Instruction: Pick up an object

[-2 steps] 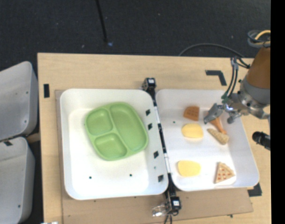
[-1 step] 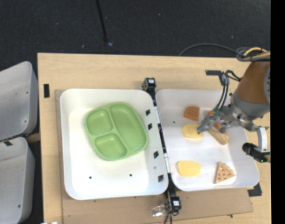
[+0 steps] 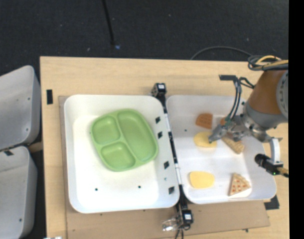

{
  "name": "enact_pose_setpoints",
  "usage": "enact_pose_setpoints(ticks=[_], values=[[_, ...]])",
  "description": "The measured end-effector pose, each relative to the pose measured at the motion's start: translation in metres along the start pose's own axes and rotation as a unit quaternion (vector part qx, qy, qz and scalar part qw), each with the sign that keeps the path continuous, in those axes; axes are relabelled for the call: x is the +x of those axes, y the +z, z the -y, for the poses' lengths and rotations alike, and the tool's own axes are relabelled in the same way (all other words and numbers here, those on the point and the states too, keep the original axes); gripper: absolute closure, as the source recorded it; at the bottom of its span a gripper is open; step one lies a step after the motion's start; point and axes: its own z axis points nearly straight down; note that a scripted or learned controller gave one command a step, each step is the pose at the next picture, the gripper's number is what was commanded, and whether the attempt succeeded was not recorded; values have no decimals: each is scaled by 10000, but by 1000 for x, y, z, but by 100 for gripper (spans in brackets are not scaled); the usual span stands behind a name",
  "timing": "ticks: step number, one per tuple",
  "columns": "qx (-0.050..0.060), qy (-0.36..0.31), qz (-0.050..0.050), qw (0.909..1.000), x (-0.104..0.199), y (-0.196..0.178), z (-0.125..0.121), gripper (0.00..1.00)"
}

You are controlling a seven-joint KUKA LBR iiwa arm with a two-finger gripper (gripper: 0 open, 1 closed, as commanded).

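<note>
We took the green divided plate [image 3: 124, 140] as our landmark; it lay in the left white bin [image 3: 79, 193], its three compartments facing up.

To the right of the plate, past the bin divider, sat the right white bin [image 3: 184, 111] with the food items. Nearest the plate were two yellow pieces: an upper yellow piece [image 3: 204, 140] and, below it and closer to the near edge, a lower yellow piece [image 3: 201, 179]. A brown piece [image 3: 205, 120] lay above the upper yellow piece. Farthest from the plate along the near edge lay a pizza-slice wedge [image 3: 239, 184]. A tan block [image 3: 234, 145] lay to the right of the upper yellow piece.

The gripper [image 3: 223, 133] hung low at the right edge of the upper yellow piece, next to the tan block. We could not tell how its jaws were set or whether anything was held.
</note>
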Motion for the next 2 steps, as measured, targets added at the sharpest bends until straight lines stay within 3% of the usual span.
enact_pose_setpoints(ticks=[1, 2], values=[[-7, 15, -8, 10000, 0, -11, 0, 100], [48, 11, -43, 10000, -12, -68, -6, 100]])
